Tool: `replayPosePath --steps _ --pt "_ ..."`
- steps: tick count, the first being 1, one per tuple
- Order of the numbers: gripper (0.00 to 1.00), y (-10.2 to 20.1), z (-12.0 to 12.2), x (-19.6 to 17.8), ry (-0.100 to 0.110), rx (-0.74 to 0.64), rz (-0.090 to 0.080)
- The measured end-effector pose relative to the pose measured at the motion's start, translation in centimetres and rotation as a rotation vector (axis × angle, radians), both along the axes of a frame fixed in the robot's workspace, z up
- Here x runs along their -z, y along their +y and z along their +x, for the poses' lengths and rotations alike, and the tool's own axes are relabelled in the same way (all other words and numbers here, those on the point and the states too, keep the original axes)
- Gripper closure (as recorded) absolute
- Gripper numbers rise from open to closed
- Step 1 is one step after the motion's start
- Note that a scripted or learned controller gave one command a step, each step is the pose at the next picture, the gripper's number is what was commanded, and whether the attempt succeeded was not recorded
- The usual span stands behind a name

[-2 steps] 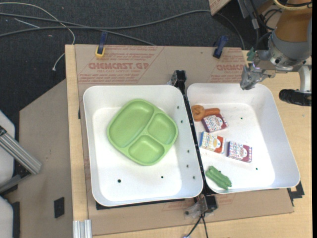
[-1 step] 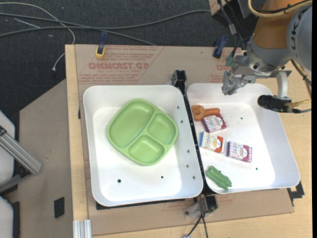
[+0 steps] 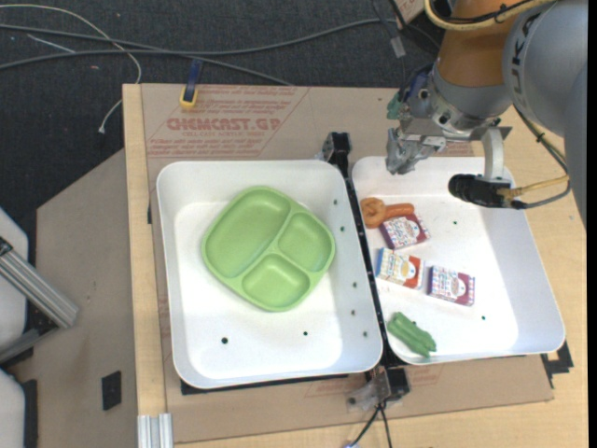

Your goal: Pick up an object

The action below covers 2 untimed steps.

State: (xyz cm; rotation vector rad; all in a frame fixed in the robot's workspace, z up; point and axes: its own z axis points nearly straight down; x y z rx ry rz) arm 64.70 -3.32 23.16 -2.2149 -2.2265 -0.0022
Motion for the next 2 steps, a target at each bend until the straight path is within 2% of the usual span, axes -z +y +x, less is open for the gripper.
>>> replayPosePath --steps 1,2 --pt "1.0 5.4 -0.8 -1.0 0.001 -0.001 0.001" --pt "1.0 10.6 -2.7 -0.9 0.003 0.0 0.0"
